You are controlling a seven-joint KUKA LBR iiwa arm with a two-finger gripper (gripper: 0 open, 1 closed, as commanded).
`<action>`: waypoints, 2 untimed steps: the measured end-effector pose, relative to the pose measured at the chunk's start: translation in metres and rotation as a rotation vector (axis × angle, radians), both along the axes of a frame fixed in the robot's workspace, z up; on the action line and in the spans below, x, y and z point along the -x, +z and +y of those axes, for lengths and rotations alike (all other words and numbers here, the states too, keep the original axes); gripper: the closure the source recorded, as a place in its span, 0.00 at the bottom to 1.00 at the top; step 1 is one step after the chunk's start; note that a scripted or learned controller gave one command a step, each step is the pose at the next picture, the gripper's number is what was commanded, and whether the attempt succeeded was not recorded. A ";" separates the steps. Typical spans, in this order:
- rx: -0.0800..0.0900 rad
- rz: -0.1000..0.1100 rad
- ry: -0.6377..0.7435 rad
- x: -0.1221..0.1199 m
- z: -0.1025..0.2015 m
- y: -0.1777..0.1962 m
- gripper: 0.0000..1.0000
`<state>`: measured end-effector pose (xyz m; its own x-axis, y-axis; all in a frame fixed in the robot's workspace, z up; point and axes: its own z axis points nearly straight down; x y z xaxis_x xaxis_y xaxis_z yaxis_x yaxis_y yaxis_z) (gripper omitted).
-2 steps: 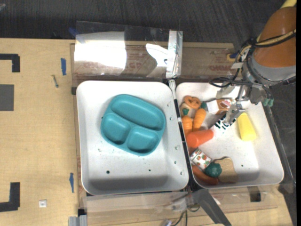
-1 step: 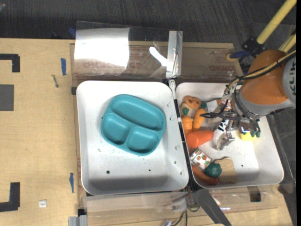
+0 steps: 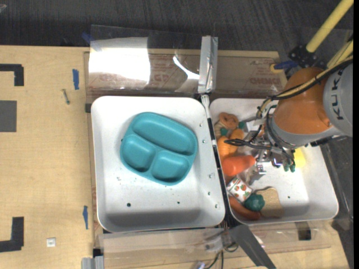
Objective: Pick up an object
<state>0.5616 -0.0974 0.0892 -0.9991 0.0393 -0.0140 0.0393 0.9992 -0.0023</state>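
Orange rounded plastic toy (image 3: 238, 164) lies in the right white bin (image 3: 314, 200), crowded among other small toys (image 3: 247, 198) near its left wall. Crowding invites a miss: fingers could snag a neighbour or push the pile aside. The gripper (image 3: 263, 153) hangs just right of the orange toy; how wide it stands, I cannot tell. A teal divided plate (image 3: 159, 146) sits in the left white bin (image 3: 112, 206).

A wooden bench (image 3: 39, 167) bears 2 white bins: left bin (image 3: 106, 150), right bin (image 3: 320, 189).
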 end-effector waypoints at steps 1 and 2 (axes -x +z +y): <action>0.001 0.001 0.017 -0.002 0.000 0.000 0.00; -0.001 -0.003 0.042 0.013 -0.002 0.000 0.00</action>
